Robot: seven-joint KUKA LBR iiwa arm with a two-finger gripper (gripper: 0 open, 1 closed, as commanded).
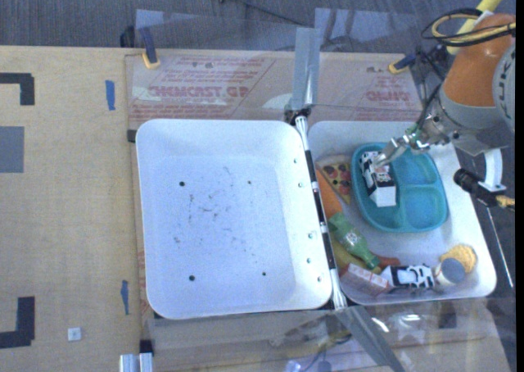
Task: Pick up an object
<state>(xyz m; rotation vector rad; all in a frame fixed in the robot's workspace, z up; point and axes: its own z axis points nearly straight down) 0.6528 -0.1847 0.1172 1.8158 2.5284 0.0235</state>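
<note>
The left bin [221, 215] is a shallow white tray with rounded corners, smooth plastic, its floor bare but for dark specks. It sits on the table [57, 198], a pale wood-toned sheet marked with black corner brackets and bits of blue tape.

The right bin [483, 280] holds the clutter: an orange strip [327, 194] along the divider, a green bottle [354, 246], a flat packet [367, 277], a small black-and-white toy [413, 277] and a yellow round piece [461, 259] near the front edge. Above them lies a teal plate [417, 198] — glossy, moulded into compartments, hard and slippery by the look of it.

The gripper [378, 178] hangs over the plate's left rim; whether the jaws are parted or closed cannot be told. The step looks like the descent — nothing is lifted. Next it needs a firm bite on the thin rim or a switch to a smaller item.
</note>
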